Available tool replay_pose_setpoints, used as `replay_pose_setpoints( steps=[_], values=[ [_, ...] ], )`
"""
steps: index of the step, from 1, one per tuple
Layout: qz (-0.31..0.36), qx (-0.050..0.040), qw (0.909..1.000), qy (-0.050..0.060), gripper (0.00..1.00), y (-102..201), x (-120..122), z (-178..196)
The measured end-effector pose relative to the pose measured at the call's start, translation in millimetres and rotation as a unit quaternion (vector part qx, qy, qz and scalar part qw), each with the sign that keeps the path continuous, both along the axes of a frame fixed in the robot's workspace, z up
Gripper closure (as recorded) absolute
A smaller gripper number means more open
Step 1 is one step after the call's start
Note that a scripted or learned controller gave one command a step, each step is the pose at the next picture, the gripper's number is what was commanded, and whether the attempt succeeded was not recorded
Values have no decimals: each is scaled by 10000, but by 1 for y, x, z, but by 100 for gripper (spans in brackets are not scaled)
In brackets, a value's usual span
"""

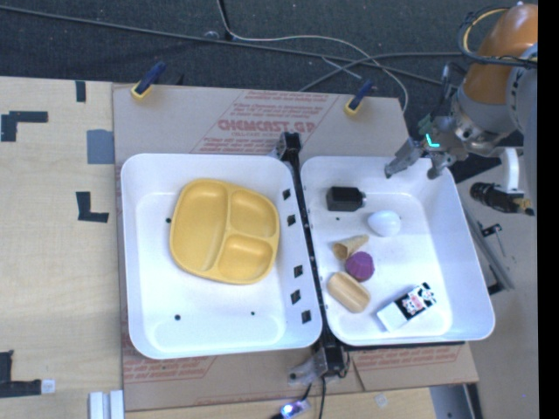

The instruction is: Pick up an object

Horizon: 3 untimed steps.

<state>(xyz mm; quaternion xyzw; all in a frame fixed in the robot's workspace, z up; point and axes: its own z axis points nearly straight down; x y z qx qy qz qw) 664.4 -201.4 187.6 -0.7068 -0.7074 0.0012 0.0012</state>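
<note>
A desk seen from above carries 2 shallow white bins side by side. Nearest the viewer, in the right bin (463, 234), a small black-and-white box (407, 305) lies tilted close to the front wall. Just behind it to the left sit a tan bread-shaped piece (348, 292), a purple ball (360, 265) touching it, and a small tan cone (349, 247). Farther back rest a white egg-shaped object (383, 223) and a black block (345, 198), each standing apart from the rest. The left bin (140, 260) holds a yellow divided plate (224, 231).

At the far right corner of the right bin, the pincer (419, 160) hangs above the rim, its 2 fingers spread apart with nothing between them. The grey arm with its orange band (507, 33) rises behind it.

No object is picked yet. The white egg shape and the black block look the easiest targets, being nearest the pincer with free space around them. A good grasp probably means centring over one item, descending straight, and avoiding the crowded cluster near the purple ball.
</note>
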Motion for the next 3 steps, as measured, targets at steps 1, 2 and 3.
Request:
replay_pose_setpoints(
  steps=[1,2,3],
  values=[
    [2,-2,10000,-9,0,0,0,1],
    [3,-1,10000,23,0,-4,-1,-63],
    [10,-12,10000,-10,0,-3,-1,-106]
  ],
)
